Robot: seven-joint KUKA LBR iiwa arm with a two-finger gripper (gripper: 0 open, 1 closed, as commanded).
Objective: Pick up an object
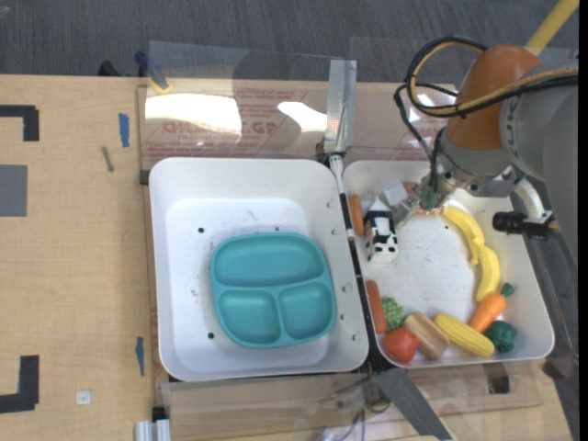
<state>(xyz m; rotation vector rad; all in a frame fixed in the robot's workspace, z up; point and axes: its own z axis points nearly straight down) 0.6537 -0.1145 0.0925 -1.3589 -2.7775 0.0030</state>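
While the gripper (415, 200) hangs at the right bin's (542, 333) upper edge beside the banana (478, 243), its state is unclear; the left bin (175, 246) holds a teal plate (273, 288).

bench (64, 274) | wooden | left bin (175, 200) | right bin (533, 329)

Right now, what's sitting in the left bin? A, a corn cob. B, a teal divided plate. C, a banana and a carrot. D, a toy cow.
B: the teal divided plate lies in the left bin, while the banana, carrot, toy cow and corn cob are all in the right bin.
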